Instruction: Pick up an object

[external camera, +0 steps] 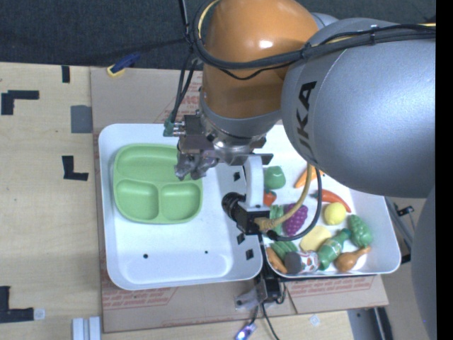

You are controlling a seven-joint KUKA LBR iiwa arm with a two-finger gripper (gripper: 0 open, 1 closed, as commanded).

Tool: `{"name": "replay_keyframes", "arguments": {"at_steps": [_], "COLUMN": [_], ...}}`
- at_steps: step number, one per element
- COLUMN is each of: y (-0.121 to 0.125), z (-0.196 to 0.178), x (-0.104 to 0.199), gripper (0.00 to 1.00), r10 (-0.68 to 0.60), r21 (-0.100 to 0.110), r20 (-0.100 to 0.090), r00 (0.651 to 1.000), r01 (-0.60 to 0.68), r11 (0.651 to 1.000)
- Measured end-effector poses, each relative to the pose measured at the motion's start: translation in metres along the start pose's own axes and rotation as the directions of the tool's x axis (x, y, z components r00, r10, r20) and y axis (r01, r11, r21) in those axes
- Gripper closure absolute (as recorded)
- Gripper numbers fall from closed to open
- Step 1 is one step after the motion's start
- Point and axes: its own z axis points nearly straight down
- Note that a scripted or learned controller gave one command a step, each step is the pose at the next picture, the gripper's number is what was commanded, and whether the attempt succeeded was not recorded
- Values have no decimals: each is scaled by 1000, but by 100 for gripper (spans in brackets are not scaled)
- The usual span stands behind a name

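Dark letters are showing on the big grey rounded metal arm casing (368, 112), running sideways down its left flank, just right of the glossy orange dome-shaped band (251, 48). Only a "K" and part of an "A" are reading clearly; the rest of the word is curving out of sight. Black angular marks are lying on the tan bench top (42, 190), well left of the casing, but they are spelling nothing legible. No other text, label or number is readable.
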Motion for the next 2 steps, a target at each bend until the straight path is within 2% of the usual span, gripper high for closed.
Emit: {"name": "replay_keyframes", "arguments": {"at_steps": [2], "y": [-1], "z": [-18], "x": [1], "gripper": [100], "r10": [-4], "r21": [5], "r20": [4], "r00": [1000], "r01": [4], "r11": [1000]}}
